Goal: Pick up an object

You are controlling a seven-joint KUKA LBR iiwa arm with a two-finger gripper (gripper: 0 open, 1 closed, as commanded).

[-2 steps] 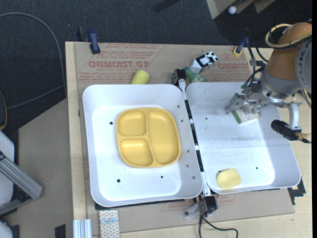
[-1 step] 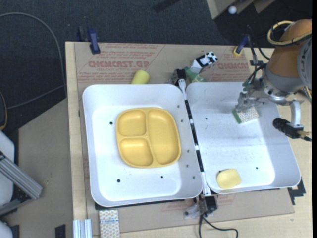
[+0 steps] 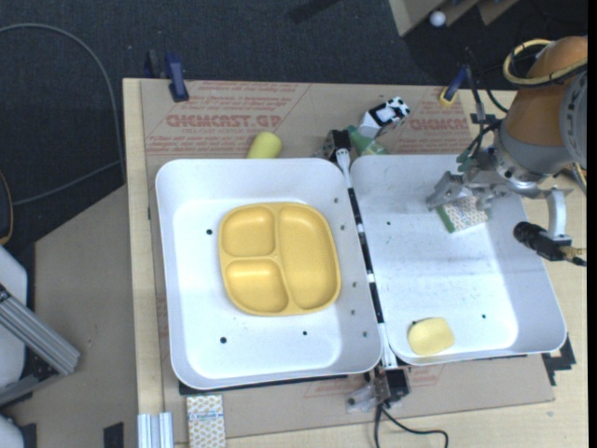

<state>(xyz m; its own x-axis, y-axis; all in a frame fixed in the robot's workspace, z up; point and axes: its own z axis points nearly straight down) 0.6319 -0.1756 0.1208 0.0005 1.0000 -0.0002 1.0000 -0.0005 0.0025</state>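
My gripper (image 3: 469, 191) hangs over the far part of the right bin (image 3: 522, 329), on the grey arm with the orange band (image 3: 550, 91). Directly under and in front of it is a small green-and-white patterned object (image 3: 464, 217); whether it rests on the bin floor or is lifted cannot be made out. A pale yellow rounded block (image 3: 430, 335) lies near the right bin's front edge, well apart from the gripper. In the left bin (image 3: 187, 287) sits a yellow divided plate (image 3: 279, 258).
A small yellow object (image 3: 265, 145) lies on the cardboard behind the left bin. A black-and-white item (image 3: 385, 116) sits behind the ridge between the bins. Blue clamps (image 3: 174, 76) hold the board's far edge. Cables run beside the arm on the right.
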